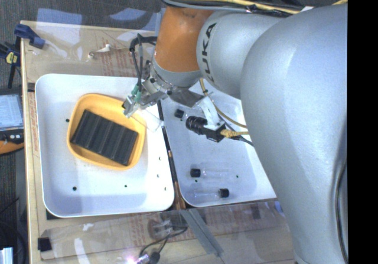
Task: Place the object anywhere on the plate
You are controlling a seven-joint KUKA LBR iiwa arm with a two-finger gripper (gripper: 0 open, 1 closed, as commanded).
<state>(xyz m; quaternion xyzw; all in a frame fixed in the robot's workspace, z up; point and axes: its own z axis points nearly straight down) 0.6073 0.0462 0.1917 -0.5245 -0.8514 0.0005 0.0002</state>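
The arm [283, 80] is reached in from the right and takes up most of that side, so the right bin [236, 186] is largely covered by it. The orange band [180, 35] is seen near the top middle, and below it the wrist is angled down and to the left, toward the gap between the two bins.

The tool [131, 105] is hung over the left bin [100, 198], right at the upper right edge of the plate [80, 116]. Honestly, whether it's open or closed can't be told from here, it's just too small and cluttered with cables. Nothing is clearly seen gripped in it either.

The plate is a yellow, roughly rectangular thing, laid tilted in the left bin. The object [106, 137], a dark ribbed slab, is laid flat on the plate and takes up most of its middle. So it's on the plate already, just below and left of the tool tip, apparently apart from it.

A few small dark bits [195, 172] are scattered in the right bin. Both bins are sat side by side on the bench [71, 44].
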